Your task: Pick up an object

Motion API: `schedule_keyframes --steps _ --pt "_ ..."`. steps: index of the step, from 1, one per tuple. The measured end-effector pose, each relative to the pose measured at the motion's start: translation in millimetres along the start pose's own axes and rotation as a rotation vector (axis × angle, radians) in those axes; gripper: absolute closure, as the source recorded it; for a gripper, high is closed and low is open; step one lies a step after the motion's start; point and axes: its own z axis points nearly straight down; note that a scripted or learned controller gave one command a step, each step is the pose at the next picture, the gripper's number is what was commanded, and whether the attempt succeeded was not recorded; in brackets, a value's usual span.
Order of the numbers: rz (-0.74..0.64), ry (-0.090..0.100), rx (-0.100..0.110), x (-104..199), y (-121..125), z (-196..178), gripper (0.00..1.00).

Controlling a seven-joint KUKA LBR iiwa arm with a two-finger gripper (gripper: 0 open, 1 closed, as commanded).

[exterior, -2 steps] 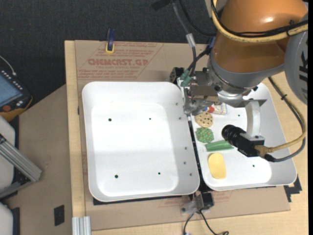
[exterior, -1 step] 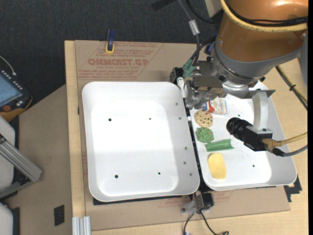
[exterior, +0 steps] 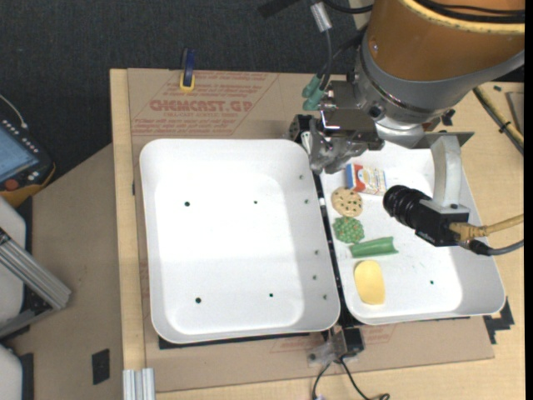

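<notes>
- Objects for the task lie in the shallow white plastic bin on the right (exterior: 466,294), in a loose column along its left side.
- We see the grey metal gripper (exterior: 333,150) at the bin's top left corner, under the arm's broad orange band (exterior: 441,15); the column runs from it toward 5 o'clock.
- Nearest the gripper, at its 4 o'clock, is a small white packet with red and blue print (exterior: 366,177), flat and rectangular.
- Just at 7 o'clock of the packet sits a round tan cookie with dark chips (exterior: 346,202), and touching or almost touching it, at its 6 o'clock, a bumpy green leafy piece (exterior: 349,229).
- A smooth green pod-shaped piece (exterior: 372,246) lies at 4 o'clock of the leafy piece, stretched sideways.
- A glossy yellow oblong piece (exterior: 370,282), rounded like soft plastic, lies farthest from the gripper, at 6 o'clock of the pod.
- We cannot tell how the gripper stands, as it is dark and crowded with cables, and we see none of the objects in it.
- A black cylindrical device on a white bracket (exterior: 420,211) hangs over the right bin at 3 o'clock of the cookie.
- Bare and smooth with a few dark dots, the shallow white plastic bin on the left (exterior: 225,240) rests on a brown cardboard sheet with red lettering (exterior: 200,105).
</notes>
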Motion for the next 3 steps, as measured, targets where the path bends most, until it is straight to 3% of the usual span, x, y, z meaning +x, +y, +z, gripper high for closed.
schedule_keyframes --steps 1,2,3 --pt "0.002 -0.001 0.000 17.0 0.8 -42.1 1.00" --pt "0.001 -0.002 0.002 48.1 41.2 -49.8 1.00" --pt "0.001 -0.001 0.000 47.3 39.9 -60.7 1.00"
